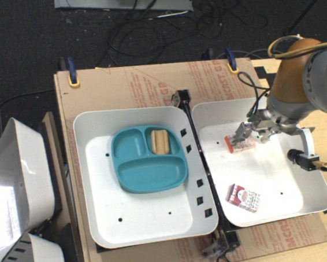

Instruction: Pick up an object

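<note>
Two shallow white bins are seen side by side on a brown cardboard-covered desk [146, 80]. In the left bin [103, 221] a teal divided tray [147, 173] is placed, and a tan wooden block [160, 142] is lying in the tray's upper right compartment.

The grey arm, with its orange band [291, 76] above the wrist, is reached in from the right over the right bin [287, 201]. The claw [244, 136] is lowered close to the floor of that bin, in its upper left part. A small object with a red end [231, 145] is seen directly at the claw tips, touching or nearly touching them. Whether the claw is released or clenched cannot be told, and whether the small object is gripped cannot be told either, since the tips and the object are blurred together.

Nearer the front of the right bin, well apart from the claw, a small flat red and white packet [242, 197] is lying tilted on the bin floor.

Two blue clamps [230, 59] are fixed at the far edge of the desk. A black cable end [303, 159] is hanging beside the wrist over the right side of the right bin.
</note>
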You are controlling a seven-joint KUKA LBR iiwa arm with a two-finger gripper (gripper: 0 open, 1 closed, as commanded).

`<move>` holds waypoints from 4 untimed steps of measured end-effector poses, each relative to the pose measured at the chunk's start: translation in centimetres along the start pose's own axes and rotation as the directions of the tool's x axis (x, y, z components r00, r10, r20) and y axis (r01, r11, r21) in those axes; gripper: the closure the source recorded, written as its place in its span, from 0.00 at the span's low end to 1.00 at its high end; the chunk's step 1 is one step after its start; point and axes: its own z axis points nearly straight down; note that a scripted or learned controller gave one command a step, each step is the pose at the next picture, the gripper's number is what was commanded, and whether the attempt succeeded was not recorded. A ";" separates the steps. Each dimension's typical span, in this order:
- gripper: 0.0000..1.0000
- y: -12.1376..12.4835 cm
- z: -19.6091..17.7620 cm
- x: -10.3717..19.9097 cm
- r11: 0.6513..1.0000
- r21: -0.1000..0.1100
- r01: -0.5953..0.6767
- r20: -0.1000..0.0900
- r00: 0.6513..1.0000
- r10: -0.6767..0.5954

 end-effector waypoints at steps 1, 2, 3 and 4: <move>1.00 0.3 -1.4 0.0 1.000 -0.011 0.001 0.004 1.000 -0.001; 1.00 0.7 -5.7 -0.4 1.000 -0.003 0.003 0.003 1.000 -0.003; 1.00 0.7 -11.6 -1.2 1.000 -0.002 0.001 0.002 1.000 -0.001; 1.00 0.9 -17.0 -1.2 1.000 -0.004 0.004 0.003 1.000 -0.004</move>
